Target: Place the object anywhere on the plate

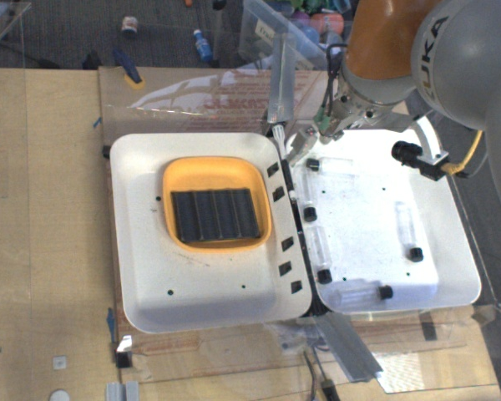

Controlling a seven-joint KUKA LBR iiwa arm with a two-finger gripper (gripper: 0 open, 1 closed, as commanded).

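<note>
Claw (303, 139), opening and hold impossible to tell; dark ridged slab (215, 215) lies flat on the orange plate (177, 174), left of and below the claw, probably stiff, light, best pinched across its narrow width.

Arm (451, 48): fat rounded grey casing with dark letters printed on its side, glossy orange band (384, 32) above the wrist. Thin dark cable (332, 73) loops beside the wrist. Small black fitting (411, 154) on the arm's underside with a yellow wire (466, 164), probably a connector. Pale metal wrist hardware below.
</note>
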